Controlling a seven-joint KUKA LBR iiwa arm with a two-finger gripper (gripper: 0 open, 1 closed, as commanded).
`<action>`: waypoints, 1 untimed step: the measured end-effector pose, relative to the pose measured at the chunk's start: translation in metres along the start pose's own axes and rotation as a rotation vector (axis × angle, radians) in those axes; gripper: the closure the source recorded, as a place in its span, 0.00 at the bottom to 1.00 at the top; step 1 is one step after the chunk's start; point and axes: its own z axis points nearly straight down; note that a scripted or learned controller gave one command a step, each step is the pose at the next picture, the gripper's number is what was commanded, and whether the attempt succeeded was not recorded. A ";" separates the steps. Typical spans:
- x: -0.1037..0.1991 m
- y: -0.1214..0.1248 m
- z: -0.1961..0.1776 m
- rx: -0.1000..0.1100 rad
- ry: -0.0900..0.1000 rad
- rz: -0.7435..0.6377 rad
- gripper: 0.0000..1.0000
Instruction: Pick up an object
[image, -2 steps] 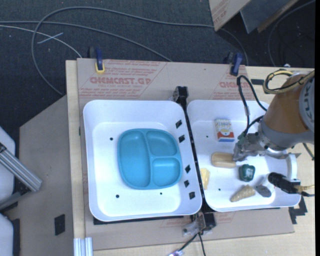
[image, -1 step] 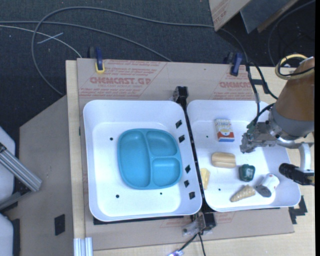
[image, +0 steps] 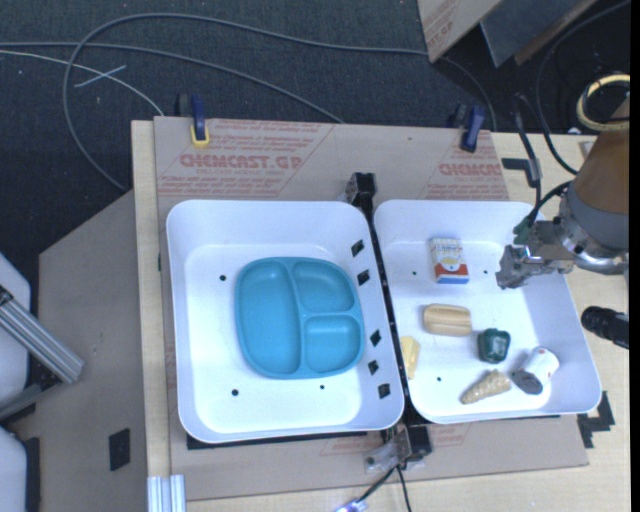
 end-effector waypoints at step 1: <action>0.000 0.001 -0.003 0.004 0.001 0.000 1.00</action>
